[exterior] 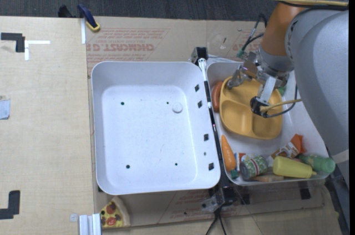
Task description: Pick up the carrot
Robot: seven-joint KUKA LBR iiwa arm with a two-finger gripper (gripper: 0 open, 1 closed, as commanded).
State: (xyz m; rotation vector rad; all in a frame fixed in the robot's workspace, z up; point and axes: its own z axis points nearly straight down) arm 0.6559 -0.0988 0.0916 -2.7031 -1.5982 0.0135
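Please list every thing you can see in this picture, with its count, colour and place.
carrot: 1, orange, right bin, by its left wall
plate: 1, yellow, right bin, middle
bottle: 1, yellow, right bin, near edge
can: 1, green label, right bin, beside the bottle
left bin: 1, white, bench centre
right bin: 1, white, under the arm
pizza slice: 1, yellow and red, in front of the left bin
arm: 1, grey with orange band, over the plate
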